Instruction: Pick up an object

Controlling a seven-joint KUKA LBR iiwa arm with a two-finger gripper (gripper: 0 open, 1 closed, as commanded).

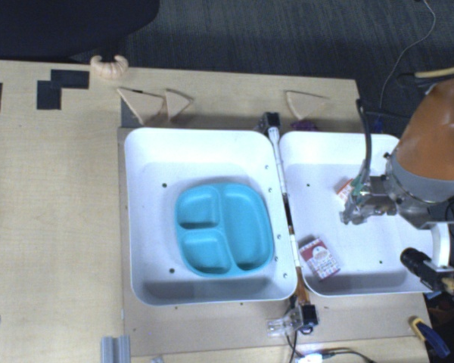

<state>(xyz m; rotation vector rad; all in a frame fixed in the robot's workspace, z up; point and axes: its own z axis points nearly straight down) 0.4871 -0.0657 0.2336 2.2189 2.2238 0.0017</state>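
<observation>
Nearest your lens, the orange-banded arm (439, 138) reaches over the right bin (318, 153), its gripper (357, 206) hanging above bare white floor toward that bin's far side. You cannot tell how its fingers stand (a red-and-white scrap beside them may be a label). Your likeliest target, the small red packet (319, 257), lies flat nearer that bin's front wall, apart from the gripper. A blue divided tray (225, 228) sits just beyond that bin's left wall.
</observation>
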